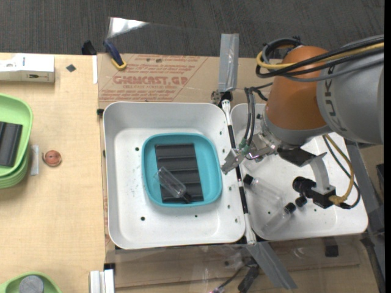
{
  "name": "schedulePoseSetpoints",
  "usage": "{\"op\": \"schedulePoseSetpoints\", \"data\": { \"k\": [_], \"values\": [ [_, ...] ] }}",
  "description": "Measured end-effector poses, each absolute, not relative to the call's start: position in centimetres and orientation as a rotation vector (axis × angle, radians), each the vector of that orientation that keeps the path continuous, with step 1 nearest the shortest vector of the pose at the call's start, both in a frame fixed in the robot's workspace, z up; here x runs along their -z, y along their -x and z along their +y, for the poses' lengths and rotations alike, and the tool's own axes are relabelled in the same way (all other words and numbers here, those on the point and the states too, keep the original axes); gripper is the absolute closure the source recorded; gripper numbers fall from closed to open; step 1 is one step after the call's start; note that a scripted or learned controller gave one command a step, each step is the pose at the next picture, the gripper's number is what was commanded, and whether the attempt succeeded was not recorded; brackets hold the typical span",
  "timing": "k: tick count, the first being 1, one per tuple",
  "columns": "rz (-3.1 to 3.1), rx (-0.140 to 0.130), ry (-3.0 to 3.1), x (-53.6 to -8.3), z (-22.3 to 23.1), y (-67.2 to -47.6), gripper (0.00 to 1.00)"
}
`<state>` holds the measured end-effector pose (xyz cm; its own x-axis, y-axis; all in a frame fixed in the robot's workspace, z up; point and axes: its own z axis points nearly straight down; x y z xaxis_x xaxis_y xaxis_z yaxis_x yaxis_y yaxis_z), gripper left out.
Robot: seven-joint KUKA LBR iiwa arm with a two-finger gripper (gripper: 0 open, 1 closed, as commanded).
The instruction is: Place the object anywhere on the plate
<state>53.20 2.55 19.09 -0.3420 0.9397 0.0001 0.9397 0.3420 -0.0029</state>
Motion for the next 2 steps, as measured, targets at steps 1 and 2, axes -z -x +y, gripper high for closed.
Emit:
{"op": "schedulePoseSetpoints", "data": {
  "k": [1,2],
  "values": [
    [-2.572,-0.004,1.801,-19.09,2.55,-53.20,0.00],
    [-2.572,-0.004,1.801,-19.09,2.55,-53.20,0.00]
  ]
}}
